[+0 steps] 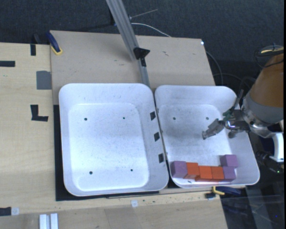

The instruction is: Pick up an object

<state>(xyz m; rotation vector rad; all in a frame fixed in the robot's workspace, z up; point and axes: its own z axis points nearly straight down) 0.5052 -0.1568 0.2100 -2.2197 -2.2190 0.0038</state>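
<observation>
Here, pincer over right bin, fingers' state unclear, purple and orange blocks below it, apart.

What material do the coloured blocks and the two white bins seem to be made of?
The purple and orange blocks look like painted wood or matte plastic: flat, solid colour, sharp edges, no shine; which one is unclear. The left bin and right bin look like thin moulded plastic, smooth and slightly glossy, with rounded corners and rolled rims; dark specks suggest wear.
</observation>
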